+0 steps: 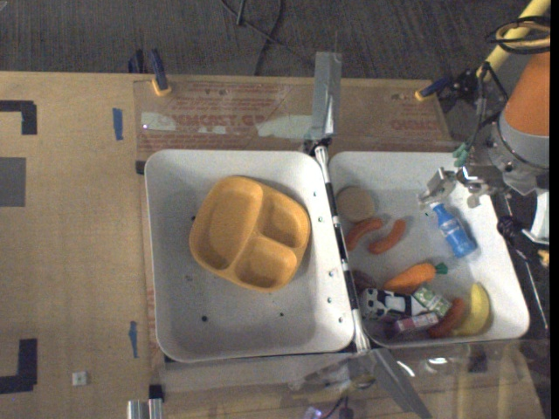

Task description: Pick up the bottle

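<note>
Two bins are sitting side by side. Gripper (pixel 452 184) is hovering at the bottle's (pixel 454 230) cap near the right bin's (pixel 515 308) far edge (open or closed, I cannot tell).

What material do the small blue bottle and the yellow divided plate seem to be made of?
The small blue bottle looks like translucent plastic with a white cap: its body has a light, glossy blue tint. The yellow divided plate appears to be moulded plastic with a matte finish: uniform colour, rounded compartment walls, soft dull shading. Neither can be confirmed from the look alone.
</note>
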Robot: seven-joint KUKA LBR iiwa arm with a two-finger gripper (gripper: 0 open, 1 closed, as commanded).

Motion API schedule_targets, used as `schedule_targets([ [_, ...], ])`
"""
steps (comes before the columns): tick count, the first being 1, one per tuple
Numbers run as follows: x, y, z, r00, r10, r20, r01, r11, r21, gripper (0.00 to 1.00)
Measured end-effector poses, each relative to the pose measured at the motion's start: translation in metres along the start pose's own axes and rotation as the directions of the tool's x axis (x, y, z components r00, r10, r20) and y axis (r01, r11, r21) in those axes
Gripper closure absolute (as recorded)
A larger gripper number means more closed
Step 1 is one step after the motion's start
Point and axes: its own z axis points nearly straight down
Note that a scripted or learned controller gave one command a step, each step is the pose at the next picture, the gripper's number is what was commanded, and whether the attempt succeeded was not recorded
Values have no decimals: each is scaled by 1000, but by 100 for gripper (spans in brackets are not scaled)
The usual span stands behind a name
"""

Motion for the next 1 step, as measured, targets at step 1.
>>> schedule_targets([
  [1,-31,-8,71,999,38,1,-38,999,-1,0],
])
